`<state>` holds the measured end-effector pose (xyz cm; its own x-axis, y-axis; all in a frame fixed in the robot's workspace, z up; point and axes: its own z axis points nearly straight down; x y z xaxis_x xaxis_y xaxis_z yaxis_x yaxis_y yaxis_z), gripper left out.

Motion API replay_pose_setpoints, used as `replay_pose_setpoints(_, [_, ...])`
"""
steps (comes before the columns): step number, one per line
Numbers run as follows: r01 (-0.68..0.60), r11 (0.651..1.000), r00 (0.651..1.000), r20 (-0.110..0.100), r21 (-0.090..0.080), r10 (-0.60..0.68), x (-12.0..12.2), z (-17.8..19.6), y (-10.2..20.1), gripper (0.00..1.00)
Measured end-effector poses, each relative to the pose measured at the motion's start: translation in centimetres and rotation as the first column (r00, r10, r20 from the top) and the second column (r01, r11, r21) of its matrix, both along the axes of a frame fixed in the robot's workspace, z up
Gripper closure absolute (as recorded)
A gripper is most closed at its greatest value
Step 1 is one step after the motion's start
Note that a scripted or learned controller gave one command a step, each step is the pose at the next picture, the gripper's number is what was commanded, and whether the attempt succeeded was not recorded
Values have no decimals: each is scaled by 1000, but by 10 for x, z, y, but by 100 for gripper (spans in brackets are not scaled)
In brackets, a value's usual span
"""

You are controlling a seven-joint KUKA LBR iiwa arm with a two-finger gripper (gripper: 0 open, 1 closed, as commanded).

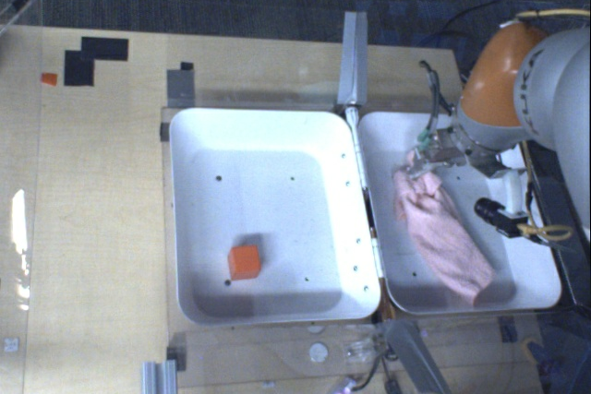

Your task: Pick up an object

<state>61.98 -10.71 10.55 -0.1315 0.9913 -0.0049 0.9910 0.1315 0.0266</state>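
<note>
At centre right of the frame, the claw (427, 163) pinches the top of a crumpled pink cloth (443, 233), the rest draped across the right white bin (536, 295), seemingly being lifted.

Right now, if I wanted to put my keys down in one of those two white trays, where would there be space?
The left bin is mostly bare: only an orange block sits near its front edge, so the whole back and right side are free. The right bin is crowded: a pink cloth lies along its middle, with the gripper at the cloth's upper end.
</note>
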Motion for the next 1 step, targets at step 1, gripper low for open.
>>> replay_pose_setpoints(1, [-232,973,973,-13,-4,232,33,82,28,100])
